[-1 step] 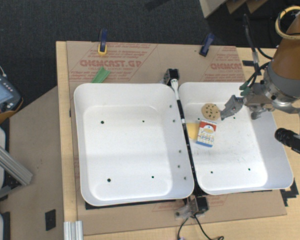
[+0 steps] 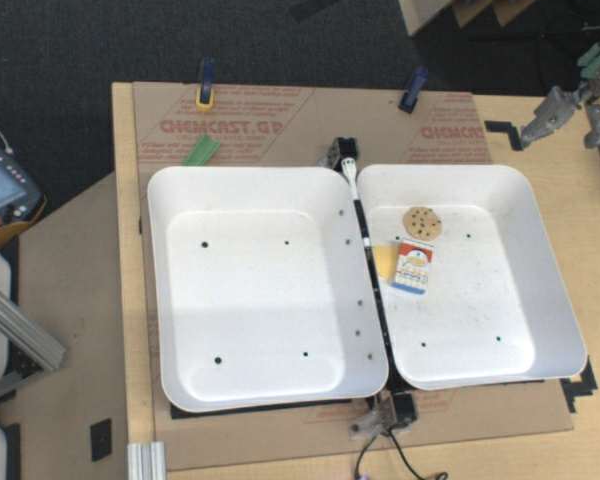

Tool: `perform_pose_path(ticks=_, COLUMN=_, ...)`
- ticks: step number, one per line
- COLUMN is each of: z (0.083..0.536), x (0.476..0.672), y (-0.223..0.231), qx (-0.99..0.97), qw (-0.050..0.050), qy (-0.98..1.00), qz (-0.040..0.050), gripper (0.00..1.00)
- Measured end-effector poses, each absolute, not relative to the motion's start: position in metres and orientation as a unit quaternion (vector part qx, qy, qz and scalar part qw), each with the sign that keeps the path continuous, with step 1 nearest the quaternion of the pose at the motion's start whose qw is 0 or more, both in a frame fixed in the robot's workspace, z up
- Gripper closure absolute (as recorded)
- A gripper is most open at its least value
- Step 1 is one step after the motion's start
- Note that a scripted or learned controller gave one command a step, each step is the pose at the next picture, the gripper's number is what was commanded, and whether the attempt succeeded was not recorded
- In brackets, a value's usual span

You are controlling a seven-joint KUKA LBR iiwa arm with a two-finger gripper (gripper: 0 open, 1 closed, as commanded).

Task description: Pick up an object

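Three candidates clustered in the right bin (image 2: 540,268), toward its upper left: cookie (image 2: 421,222), small carton (image 2: 413,267) just below (long axis roughly up-down), yellow piece (image 2: 383,262) touching it. Tool (image 2: 552,113) well apart, up-right beyond the bin; grip state unreadable.

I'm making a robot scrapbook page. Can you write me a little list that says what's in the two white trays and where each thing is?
left bin: white, shallow, a few small dark dots on its floor
right bin: white, shallow, holds three things near its left side
cookie: round, brown with dark chips, nearest the far edge
small box: white, red and blue, just in front of the cookie
yellow block: touching the small box's left side
bench: brown board under both bins
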State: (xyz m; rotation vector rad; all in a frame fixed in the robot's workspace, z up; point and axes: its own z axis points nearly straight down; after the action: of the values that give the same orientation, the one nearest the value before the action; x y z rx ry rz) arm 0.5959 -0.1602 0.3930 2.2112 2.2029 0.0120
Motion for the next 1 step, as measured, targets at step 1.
perform_pose_path(ticks=1, z=0.5324, x=0.5611, y=-0.1618, qx=0.707, qw=0.009, qy=0.707, qz=0.0046, gripper=0.00)
